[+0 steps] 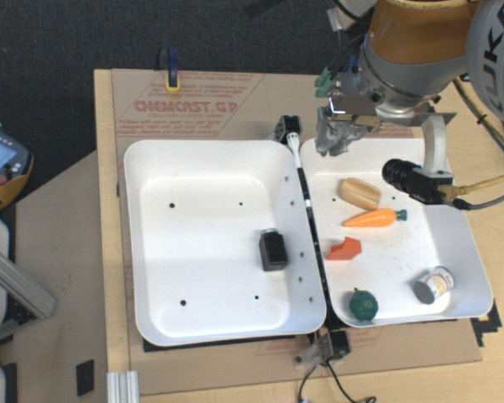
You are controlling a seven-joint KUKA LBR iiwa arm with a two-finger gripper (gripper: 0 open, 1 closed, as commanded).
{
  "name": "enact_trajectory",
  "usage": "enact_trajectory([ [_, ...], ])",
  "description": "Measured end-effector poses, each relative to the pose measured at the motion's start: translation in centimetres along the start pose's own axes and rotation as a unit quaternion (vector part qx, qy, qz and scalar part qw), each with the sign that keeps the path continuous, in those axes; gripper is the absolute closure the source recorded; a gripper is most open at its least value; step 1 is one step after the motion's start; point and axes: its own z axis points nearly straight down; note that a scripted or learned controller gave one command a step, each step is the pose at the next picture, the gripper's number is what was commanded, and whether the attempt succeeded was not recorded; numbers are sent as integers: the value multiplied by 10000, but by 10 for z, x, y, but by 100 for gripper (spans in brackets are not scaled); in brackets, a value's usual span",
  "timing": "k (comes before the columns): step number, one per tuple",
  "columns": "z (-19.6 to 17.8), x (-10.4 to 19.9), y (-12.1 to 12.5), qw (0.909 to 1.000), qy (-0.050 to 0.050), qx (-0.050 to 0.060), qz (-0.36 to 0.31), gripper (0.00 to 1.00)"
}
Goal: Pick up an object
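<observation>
Bread roll (pixel 359 193) looks like the nearest candidate: tan, oblong, far half of the right bin (pixel 470 263), long axis running left-right with a slight tilt. It lies just toward the camera and a bit right of the gripper (pixel 333 141), which hangs over that bin's far-left corner with nothing between its fingers. I can't tell the jaw opening; the fingers are dark and blur together. Carrot (pixel 371 218) sits just beyond the roll, nearly parallel. I'd judge a short move near-right, then descend.
</observation>
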Motion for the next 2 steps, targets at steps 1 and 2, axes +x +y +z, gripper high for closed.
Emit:
enact_trajectory([
  [1,-16,40,3,10000,-3,-39,5,100],
  [2,-51,82,-13,10000,7,-46,-6,100],
])
